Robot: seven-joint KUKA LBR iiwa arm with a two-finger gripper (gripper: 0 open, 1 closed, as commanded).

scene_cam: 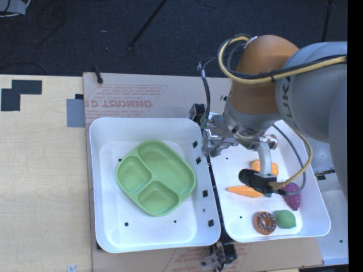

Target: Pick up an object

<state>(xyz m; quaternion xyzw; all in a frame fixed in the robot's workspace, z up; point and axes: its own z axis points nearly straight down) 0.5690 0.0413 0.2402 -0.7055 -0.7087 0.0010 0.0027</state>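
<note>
The gripper (214, 145) hangs at the left edge of the right bin (312, 211), spread or clenched I cannot tell, and the carrot (244, 191) lies in that bin toward the camera and rightward, its long axis crosswise.

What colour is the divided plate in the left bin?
The plate is light green; camera view.

Dark carpet floor (113, 27), pale wood bench (39, 180)
</note>
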